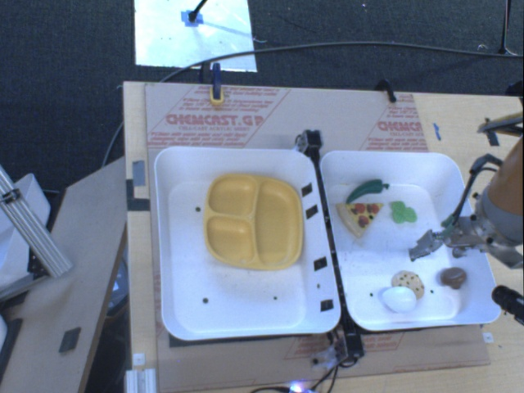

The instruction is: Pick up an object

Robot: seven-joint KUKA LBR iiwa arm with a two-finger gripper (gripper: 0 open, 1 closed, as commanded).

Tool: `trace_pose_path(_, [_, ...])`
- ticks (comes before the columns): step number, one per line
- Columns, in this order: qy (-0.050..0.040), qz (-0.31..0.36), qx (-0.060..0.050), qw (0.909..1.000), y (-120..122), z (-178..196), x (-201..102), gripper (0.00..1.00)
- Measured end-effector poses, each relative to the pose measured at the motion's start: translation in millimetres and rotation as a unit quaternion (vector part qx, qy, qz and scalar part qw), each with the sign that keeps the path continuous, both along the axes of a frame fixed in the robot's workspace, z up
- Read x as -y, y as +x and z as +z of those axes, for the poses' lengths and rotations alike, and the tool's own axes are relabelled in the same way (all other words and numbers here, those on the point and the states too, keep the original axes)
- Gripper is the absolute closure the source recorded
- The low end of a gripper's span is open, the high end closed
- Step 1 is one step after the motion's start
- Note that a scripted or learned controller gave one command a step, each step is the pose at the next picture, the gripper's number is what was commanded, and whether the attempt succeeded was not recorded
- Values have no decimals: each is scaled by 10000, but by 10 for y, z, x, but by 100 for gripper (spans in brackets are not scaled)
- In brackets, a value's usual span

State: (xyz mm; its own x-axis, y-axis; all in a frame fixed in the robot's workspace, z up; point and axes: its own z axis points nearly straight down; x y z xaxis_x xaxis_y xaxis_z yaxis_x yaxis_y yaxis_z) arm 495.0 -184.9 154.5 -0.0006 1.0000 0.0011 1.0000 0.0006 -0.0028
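The right bin (442, 170) holds several toy foods: a dark green pepper (367, 190), a pizza slice (360, 214), a light green leafy piece (402, 213), a cookie (407, 282), a white egg (399, 300) and a small brown piece (453, 278). My gripper (424, 246) reaches in from the right and hangs over the bin's right half. It is above bare floor between the leafy piece and the cookie, with the brown piece just below and to its right. Nothing is seen held in it.
A yellow divided plate (252, 221) lies in the middle of the left bin (184, 301). A black divider with clips (321, 236) separates the two bins. Cables run along the bench's right edge beside the arm (503, 211).
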Motion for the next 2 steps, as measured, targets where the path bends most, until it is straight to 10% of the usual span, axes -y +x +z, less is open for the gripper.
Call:
trace_pose_path(1, [-4, 1, 10, 10000, 51, -569, 76, 0])
trace_pose_path(2, [-13, 0, 31, 10000, 61, -438, 77, 100])
